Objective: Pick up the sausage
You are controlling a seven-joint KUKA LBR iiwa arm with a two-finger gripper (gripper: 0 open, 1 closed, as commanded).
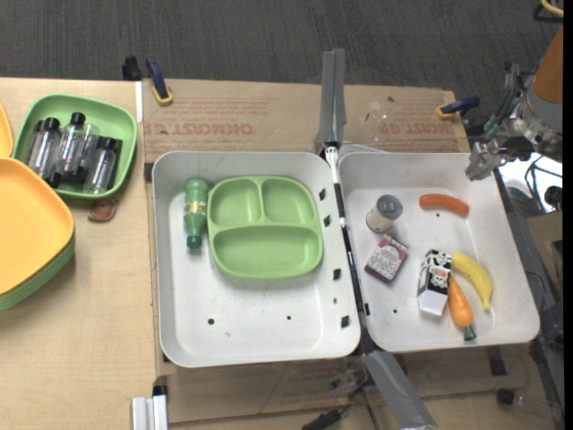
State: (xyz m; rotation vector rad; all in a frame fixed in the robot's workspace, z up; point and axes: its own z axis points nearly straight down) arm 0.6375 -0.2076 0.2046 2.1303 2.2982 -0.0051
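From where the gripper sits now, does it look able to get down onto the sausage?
Probably yes. The sausage lies alone near the right bin's far edge, apart from the small can, and the gripper hangs just beyond it with nothing between.

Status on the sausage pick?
Gripper at right bin's far right corner, nothing seen between its fingers. Sausage lying loose in that bin, near the gripper. Nothing between them.

Two white bins [170,330]. Left bin: one green divided plate [265,226], one green bottle [195,211]. Right bin: one sausage [444,203], one can [387,210], one small packet [386,260], one carton [435,281], one banana [475,278], one carrot [460,307]
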